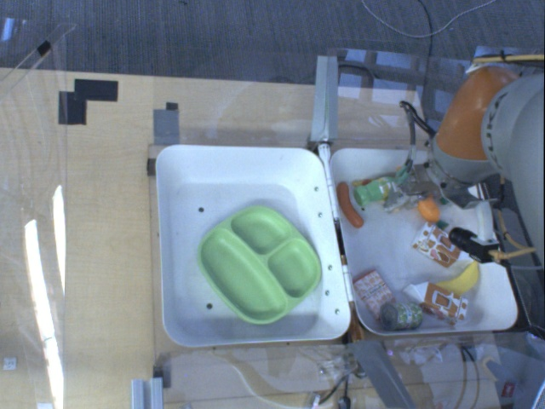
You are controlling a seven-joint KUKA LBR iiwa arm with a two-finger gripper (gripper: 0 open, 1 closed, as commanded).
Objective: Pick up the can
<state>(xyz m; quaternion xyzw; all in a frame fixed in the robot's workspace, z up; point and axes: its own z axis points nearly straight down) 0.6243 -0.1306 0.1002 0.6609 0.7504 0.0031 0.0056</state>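
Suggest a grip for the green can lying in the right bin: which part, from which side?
The can lies on its side near the right bin's back wall, long axis roughly left-right. Probably best to come from above and close the fingers across its round body mid-length. The hot dog crowds its left end; the gripper sits right beside it.

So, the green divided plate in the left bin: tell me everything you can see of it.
The green plate is a light green, smooth, plastic-looking dish with rounded corners and three compartments: one long section on its left and two smaller ones on its right. It lies flat, right side up, turned at an angle, on the floor of the left bin, toward the lower right. Nothing sits in it.
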